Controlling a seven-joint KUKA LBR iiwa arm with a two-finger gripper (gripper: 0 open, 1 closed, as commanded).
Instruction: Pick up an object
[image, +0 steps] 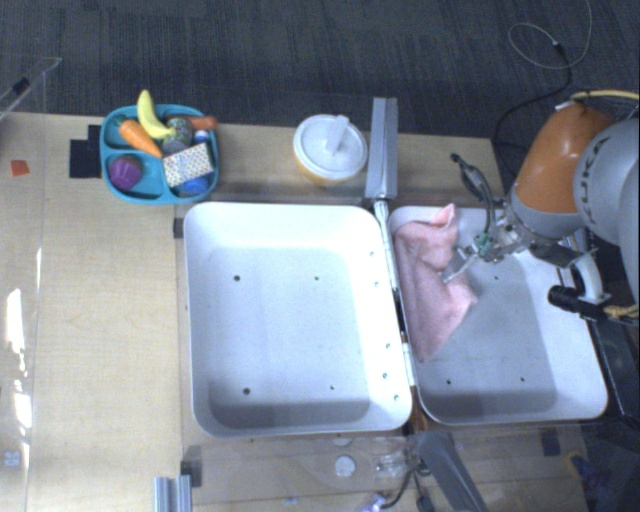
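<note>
The left bin (290, 320) lies bare across its whole floor, open to a reach from above. In the right bin (520, 380), a pink cloth (430, 290) covers the left strip against the divider (395, 300), while the floor right of and below it is bare. On the tabletop (90, 330) behind the bins stand a blue tray (155, 152) of toys and a white lidded cup (330, 148).

Pale pink cloth (428, 290) in white right bin (520, 395); at ten o'clock, blue tray (112, 150) with yellow banana (150, 115), orange carrot (138, 137).
</note>
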